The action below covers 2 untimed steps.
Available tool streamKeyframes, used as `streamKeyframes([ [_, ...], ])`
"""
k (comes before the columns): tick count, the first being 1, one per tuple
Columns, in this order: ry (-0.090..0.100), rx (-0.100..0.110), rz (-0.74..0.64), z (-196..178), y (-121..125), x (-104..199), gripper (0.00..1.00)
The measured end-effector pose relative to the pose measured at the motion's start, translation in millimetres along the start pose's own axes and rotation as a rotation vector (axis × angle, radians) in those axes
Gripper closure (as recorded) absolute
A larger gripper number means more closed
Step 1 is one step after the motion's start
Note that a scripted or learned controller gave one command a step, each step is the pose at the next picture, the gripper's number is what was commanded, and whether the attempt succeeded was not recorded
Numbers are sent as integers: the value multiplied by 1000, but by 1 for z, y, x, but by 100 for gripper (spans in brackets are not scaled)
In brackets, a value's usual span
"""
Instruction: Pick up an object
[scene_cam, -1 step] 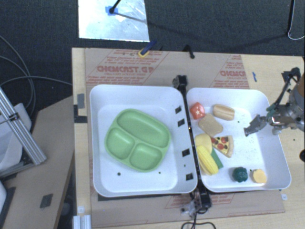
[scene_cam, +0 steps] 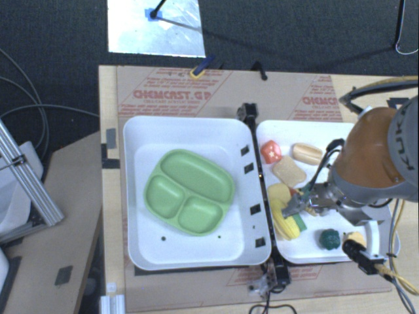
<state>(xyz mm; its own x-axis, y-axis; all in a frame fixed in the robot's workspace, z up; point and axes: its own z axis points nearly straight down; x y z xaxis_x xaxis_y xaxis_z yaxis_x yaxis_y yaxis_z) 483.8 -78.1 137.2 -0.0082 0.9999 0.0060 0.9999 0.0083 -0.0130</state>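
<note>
The arm leans in over the right bin [scene_cam: 393, 241], and its claw [scene_cam: 296, 206] sits low above the yellow corn cob [scene_cam: 283, 216] near that bin's left wall. Whether the claw is spread or closed cannot be told from this angle, and nothing can be seen gripped in it.

The corn looks like a toy: likely light, stiff plastic, with a smooth skin that may slip. Its long axis runs roughly from the bin's middle down toward the front edge, green end [scene_cam: 296, 225] pointing down and a little right. The safest hold would be across the middle of its width, square to that axis.

Close company here: a tan slice [scene_cam: 289, 172] lies just above it, a red tomato-like piece [scene_cam: 271, 152] and a bread roll [scene_cam: 306, 153] farther back, and a green broccoli-like piece [scene_cam: 330, 239] toward the front. The green tray [scene_cam: 188, 191] rests in the left bin [scene_cam: 141, 142].
</note>
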Motion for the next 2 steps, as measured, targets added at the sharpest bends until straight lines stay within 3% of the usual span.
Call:
streamKeyframes([
  [1,-4,-9,7,46,2,-7,0],
  [2,-5,-15,7,33,4,-7,100],
])
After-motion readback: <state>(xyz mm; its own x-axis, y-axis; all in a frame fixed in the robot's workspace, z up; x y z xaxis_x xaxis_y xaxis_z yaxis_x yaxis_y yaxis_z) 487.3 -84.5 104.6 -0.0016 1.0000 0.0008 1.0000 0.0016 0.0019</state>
